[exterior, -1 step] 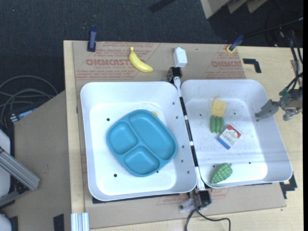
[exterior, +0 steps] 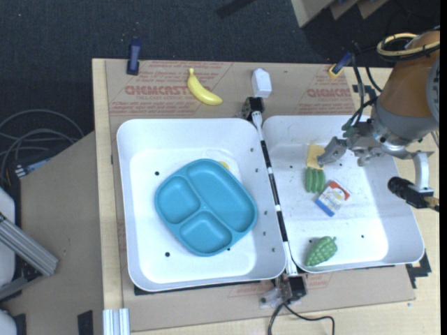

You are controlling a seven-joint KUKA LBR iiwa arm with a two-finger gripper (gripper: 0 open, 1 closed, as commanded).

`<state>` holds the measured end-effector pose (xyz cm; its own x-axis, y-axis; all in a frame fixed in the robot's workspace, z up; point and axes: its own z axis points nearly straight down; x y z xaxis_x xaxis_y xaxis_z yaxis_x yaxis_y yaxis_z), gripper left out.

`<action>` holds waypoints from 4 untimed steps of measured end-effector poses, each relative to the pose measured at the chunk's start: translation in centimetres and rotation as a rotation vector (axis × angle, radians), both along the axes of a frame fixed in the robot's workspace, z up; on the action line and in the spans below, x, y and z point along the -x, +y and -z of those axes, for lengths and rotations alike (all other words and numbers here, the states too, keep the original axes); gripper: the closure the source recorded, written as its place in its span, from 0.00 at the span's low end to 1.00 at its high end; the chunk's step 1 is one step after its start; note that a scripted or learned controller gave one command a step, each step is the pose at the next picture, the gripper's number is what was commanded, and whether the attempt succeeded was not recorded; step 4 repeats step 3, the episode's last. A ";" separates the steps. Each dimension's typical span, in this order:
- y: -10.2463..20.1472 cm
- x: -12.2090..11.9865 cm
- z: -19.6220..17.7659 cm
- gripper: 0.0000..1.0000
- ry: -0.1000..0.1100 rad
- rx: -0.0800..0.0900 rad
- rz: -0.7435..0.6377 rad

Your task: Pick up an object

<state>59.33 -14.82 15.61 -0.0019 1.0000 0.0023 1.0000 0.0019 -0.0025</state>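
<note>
Nothing is picked up yet: the gripper (exterior: 351, 151) hangs at the upper right of the frame with its fingers (exterior: 330, 153) spread wide and empty, just above the green pickle (exterior: 314, 179) lying in the right bin (exterior: 401, 246).

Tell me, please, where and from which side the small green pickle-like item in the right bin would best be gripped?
Probably across its narrow middle, coming straight down. The green pickle lies flat on the right bin floor, long axis running up and down the camera view, so fingers closing left to right span its short width. A yellow piece touches its upper end and a small packet sits close by at lower right, so stay mid-body.
</note>
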 end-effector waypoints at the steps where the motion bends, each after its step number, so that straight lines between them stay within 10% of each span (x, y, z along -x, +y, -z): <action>1: 4.2 1.0 7.2 0.00 0.000 0.001 0.001; 2: 4.2 0.9 6.2 1.00 -0.003 0.003 0.002; 3: 11.9 0.6 -2.9 1.00 -0.005 0.001 0.000; 4: 11.9 0.6 -2.9 1.00 -0.005 0.001 0.000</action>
